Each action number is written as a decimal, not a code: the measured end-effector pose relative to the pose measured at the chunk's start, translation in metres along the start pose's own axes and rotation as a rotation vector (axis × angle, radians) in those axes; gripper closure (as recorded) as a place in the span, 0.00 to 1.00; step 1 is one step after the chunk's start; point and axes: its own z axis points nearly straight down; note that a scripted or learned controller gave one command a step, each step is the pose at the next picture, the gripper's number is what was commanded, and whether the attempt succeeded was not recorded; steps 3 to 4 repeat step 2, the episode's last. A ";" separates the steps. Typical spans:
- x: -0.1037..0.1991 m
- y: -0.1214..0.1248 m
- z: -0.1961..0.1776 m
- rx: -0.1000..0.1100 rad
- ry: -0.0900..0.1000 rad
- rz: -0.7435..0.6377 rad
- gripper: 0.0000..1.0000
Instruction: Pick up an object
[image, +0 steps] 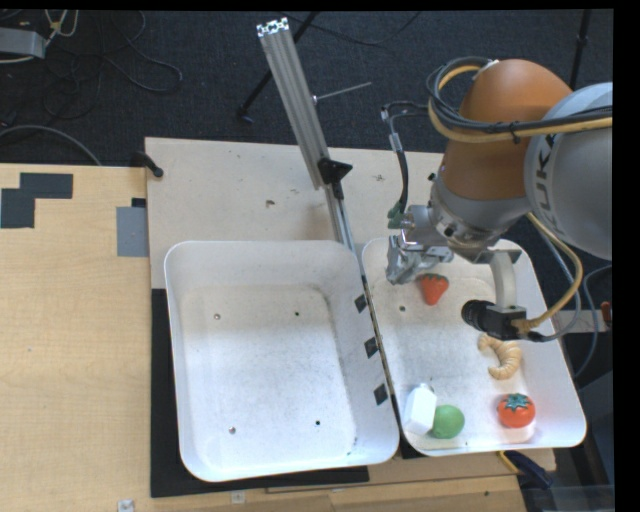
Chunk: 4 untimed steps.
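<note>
grey arm (585, 170), orange band, yellow cables.

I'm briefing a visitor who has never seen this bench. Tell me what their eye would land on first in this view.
The big grey arm with its orange band dominates the upper right, its end effector low over the far end of the right bin. A red strawberry-like piece lies just beside it. At that bin's near end sit a tomato, a green ball, a white block and a tan croissant.
</note>
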 end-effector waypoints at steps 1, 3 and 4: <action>0.040 -0.012 0.010 0.001 -0.001 0.001 1.00; 0.089 -0.020 0.031 0.002 -0.001 0.000 1.00; 0.089 -0.020 0.031 0.002 -0.001 0.000 1.00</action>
